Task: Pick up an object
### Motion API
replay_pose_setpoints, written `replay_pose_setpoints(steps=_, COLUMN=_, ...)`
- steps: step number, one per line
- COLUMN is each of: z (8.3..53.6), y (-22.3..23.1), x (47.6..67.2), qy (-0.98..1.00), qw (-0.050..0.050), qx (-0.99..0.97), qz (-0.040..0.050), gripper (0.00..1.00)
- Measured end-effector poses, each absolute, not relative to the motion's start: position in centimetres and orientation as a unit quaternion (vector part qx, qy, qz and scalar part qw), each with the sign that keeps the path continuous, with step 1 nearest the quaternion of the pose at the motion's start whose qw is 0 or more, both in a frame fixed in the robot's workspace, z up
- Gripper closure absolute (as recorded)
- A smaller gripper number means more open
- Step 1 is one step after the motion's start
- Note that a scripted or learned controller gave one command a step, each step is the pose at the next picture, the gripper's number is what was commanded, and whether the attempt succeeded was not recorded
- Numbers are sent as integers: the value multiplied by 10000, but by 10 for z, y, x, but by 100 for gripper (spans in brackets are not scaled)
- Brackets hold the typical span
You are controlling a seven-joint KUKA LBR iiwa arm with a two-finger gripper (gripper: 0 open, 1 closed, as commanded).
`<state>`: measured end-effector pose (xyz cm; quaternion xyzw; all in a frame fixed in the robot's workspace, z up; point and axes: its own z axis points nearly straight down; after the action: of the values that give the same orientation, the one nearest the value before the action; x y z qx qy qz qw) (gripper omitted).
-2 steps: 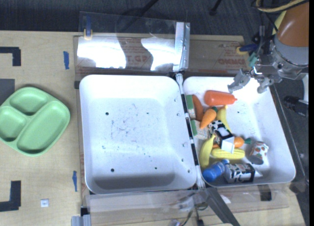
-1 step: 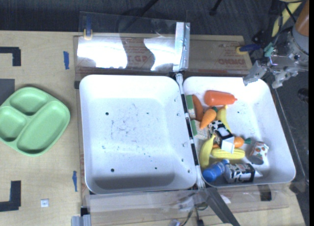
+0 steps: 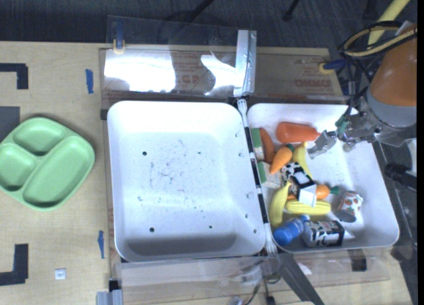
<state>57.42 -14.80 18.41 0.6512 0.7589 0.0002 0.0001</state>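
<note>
From my feed, the arm (image 3: 396, 88) reaches in from the right, its hand (image 3: 322, 143) hanging over the right bin (image 3: 383, 194), above the far end of the clutter. That bin holds an orange carrot-like piece (image 3: 296, 130), a yellow banana shape (image 3: 281, 201), a blue item (image 3: 287, 233) and a black-and-white can (image 3: 326, 233), all crowded against its left wall. The left bin (image 3: 179, 178) sits just beside it. A green divided tray (image 3: 44, 162) rests on the tabletop (image 3: 53, 85), well apart at left.
</note>
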Motion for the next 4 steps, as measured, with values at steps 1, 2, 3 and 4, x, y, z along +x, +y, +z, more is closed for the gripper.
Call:
replay_pose_setpoints(steps=1, z=99, y=-157, x=567, qy=8217, qw=17, qx=5699, qz=8, gripper=0)
replay_pose_setpoints(steps=2, z=87, y=-122, x=595, qy=8524, qw=31, qx=5228, qz=7, gripper=0)
replay_pose_setpoints(steps=3, z=99, y=-123, x=597, qy=8516, qw=68, qx=5241, qz=27, gripper=100)
replay_pose_setpoints(steps=4, z=206, y=-72, x=622, qy=8416, qw=14, qx=5401, qz=7, gripper=100)
